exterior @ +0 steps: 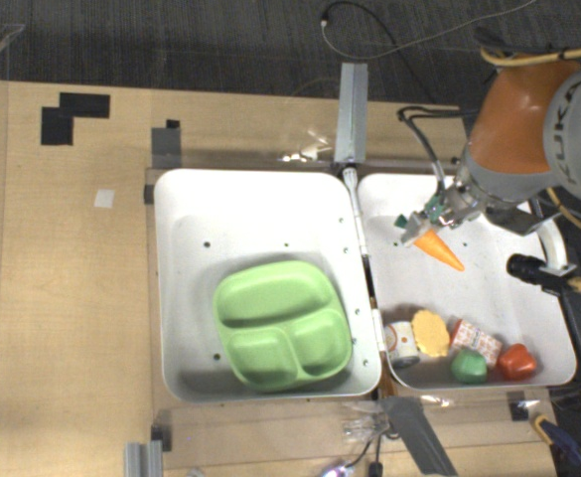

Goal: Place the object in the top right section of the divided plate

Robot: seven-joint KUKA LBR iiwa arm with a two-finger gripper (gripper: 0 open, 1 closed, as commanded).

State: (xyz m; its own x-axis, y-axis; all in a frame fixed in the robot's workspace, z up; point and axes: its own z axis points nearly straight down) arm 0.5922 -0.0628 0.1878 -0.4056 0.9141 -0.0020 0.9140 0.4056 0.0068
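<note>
A pale wooden bench (62,296) is seen from above, with dark carpeted floor (171,18) beyond its far edge and black cables (409,28) trailing across that carpet. Black rectangular marks (72,115) are set into the bench's far left part. Two shallow white bins are placed side by side, parted by a grey metal rail (352,117) running toward the far edge.

In the left bin (191,217) a green divided plate (283,322) is laid, slightly turned, with one long section on its far side and two smaller sections on its near side.

In the right bin (528,306) an orange carrot (439,247) is found lying near the far middle, its green leafy end (406,227) pointing left. The end effector (447,210) is positioned directly above and touching or nearly touching the carrot's thick end; whether its grip is spread or pressed together cannot be told. Along the near wall of this bin are gathered a small white cup-like item (402,339), a yellow piece (430,334), a patterned red-and-white packet (476,339), a green round item (469,367) and a red item (516,362).

The arm (528,117), grey with an orange band, is seen entering from the right.
</note>
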